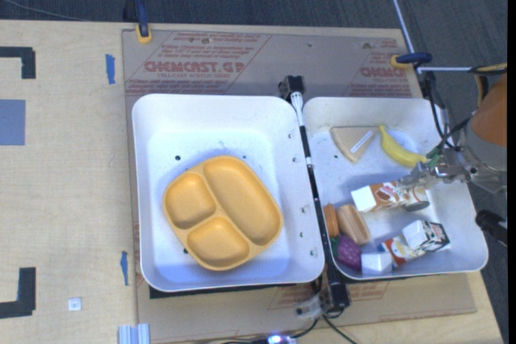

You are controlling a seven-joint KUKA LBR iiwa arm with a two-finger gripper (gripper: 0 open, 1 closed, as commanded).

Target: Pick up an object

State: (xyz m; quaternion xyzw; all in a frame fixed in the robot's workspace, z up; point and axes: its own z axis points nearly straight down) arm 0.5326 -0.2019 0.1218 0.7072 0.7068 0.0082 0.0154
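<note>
The right bin [463, 254] holds a curved yellow banana [397, 147], a pale sandwich wedge [353, 142], a hot dog [350, 222], purple grapes [349, 251] and small printed cartons [421, 238] crowded together. The gripper [431, 169] hangs just beside the banana, above a carton [385, 196]; its state I cannot tell. The left bin [161, 125] holds a smooth yellow three-part plate [222, 209].

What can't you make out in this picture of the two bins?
- End effector: small and blurred over the right bin; fingers unclear.
- Arm: cut off by the right edge.
- Cartons: labels too small to read.
- Purple item: partly hidden by neighbouring pieces; identity unclear.
</note>
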